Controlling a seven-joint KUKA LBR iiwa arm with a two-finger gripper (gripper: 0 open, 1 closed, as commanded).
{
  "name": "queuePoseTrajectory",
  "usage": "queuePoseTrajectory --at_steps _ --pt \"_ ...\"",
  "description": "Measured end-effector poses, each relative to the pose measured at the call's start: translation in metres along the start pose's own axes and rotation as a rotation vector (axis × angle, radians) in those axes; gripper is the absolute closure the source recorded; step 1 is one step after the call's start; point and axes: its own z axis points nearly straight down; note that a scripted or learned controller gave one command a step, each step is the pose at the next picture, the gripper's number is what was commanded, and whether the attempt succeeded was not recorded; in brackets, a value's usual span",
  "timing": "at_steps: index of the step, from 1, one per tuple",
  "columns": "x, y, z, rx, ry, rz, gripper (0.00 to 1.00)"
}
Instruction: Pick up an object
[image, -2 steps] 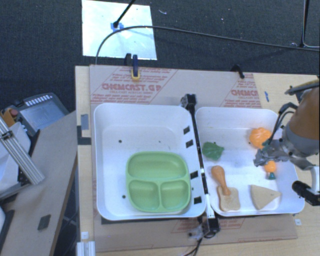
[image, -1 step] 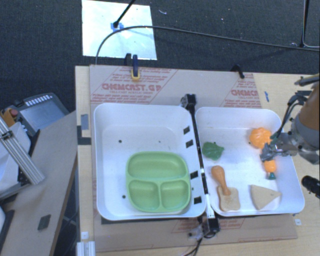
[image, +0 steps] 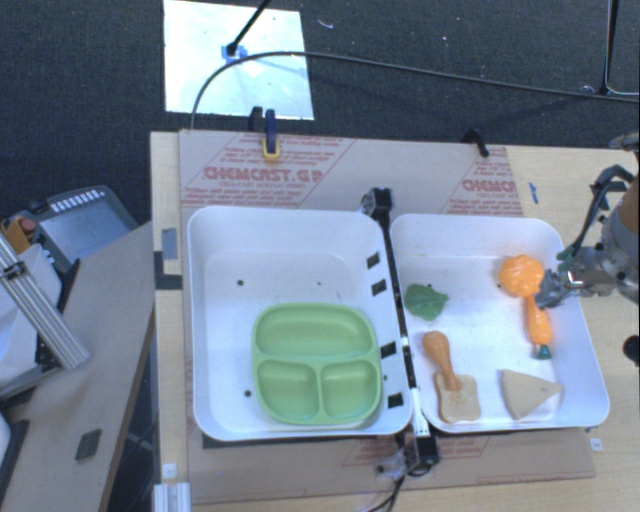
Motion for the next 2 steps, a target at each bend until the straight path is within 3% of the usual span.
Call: queuePoseTrajectory --at_steps 2 --pt "0.108 0.042 0.017 0.003 0.003 -0.004 1.0"
